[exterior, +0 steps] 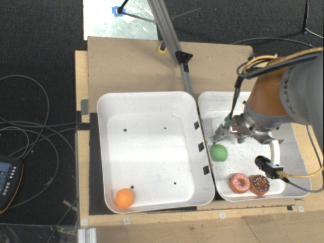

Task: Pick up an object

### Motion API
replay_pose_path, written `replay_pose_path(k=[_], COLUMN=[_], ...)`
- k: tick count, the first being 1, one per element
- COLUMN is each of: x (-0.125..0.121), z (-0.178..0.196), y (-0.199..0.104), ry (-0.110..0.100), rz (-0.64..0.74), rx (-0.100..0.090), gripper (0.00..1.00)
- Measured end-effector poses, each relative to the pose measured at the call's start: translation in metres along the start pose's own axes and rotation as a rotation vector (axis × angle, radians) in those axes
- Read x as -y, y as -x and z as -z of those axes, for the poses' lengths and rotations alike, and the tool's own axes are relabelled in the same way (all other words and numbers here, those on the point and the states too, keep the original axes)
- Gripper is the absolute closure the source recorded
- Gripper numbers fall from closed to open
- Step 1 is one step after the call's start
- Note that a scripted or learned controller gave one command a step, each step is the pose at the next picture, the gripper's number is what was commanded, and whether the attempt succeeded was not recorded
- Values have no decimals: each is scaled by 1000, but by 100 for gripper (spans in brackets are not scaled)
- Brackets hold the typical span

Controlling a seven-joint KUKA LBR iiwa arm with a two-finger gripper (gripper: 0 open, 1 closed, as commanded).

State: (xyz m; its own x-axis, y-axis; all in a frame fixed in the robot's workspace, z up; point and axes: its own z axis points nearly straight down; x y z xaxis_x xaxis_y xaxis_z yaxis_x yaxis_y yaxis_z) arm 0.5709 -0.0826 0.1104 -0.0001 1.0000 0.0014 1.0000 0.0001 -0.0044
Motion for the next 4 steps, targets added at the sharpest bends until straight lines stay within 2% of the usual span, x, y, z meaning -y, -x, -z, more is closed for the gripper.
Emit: replay_pose_path(k=[1, 2, 4], x=[0, -1, -17], z=[-21, -9, 92], y=[0, 0, 6], ry=[3, 7, 12], rz=[0, 0, 5], rx=[1, 1, 3], gripper=[0, 100, 100])
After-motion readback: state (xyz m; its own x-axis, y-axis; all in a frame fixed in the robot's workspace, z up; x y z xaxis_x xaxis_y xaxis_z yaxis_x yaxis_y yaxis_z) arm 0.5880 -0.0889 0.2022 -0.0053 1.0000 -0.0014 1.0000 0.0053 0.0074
